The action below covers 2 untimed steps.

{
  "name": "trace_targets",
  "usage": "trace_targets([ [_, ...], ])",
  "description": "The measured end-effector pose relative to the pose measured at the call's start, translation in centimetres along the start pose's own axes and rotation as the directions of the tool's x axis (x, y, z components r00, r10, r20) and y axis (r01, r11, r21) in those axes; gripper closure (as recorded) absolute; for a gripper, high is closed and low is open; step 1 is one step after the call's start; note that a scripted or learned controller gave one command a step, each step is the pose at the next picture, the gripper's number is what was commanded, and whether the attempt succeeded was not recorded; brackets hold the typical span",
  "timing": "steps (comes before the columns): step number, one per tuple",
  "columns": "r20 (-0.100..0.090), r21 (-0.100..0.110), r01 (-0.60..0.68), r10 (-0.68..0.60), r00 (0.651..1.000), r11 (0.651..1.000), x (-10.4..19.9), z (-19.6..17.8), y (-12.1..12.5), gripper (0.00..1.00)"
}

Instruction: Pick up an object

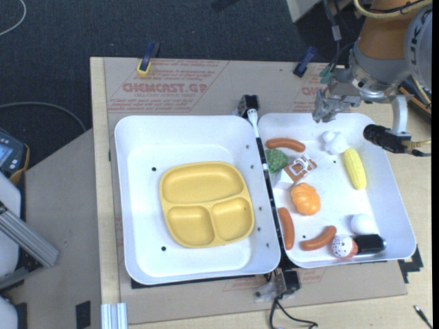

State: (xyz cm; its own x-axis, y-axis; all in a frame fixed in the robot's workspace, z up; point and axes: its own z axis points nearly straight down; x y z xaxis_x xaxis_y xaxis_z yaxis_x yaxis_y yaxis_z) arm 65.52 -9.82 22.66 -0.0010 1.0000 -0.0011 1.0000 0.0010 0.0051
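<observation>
Cardboard covers the surface under two white bins; the tool [328, 110] hangs above the right bin's [398, 208] far edge, grip unreadable, nothing lifted, food untouched.

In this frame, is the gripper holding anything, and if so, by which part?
Nothing is held. The gripper hangs over the back edge of the right bin, with no object between its fingers; the nearest item, a small white piece, lies apart in the bin.
</observation>
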Motion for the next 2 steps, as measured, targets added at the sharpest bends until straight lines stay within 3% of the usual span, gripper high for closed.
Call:
trace_targets([
  [2,-0.002,0.009,-0.004,0.004,1.000,1.000,0.7,-0.1,-10.4,1.00],
])
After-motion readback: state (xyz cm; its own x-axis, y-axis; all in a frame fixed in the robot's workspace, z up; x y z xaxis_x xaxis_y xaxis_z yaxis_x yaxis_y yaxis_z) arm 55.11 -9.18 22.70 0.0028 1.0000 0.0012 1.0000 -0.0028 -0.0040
